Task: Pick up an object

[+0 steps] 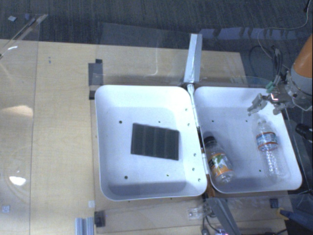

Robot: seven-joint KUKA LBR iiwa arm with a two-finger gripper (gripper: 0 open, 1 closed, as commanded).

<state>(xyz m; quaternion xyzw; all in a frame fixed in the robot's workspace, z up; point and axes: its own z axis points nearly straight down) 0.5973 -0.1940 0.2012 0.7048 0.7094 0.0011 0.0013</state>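
Two clear bottles, lying in right bin

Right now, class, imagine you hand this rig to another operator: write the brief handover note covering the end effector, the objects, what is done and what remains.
End effector: above the far right corner of the right white bin, carrying nothing; whether it is open or shut is unclear.
Objects: clear plastic water bottle with a blue label lies in the right bin, near its right side. Clear plastic bottle with an orange label and black cap lies against that bin's left wall. Dark ribbed rectangular pad lies flat in the left white bin.
Done: nothing lifted.
Left: choose an object, probably the nearby water bottle, grasp and lift.
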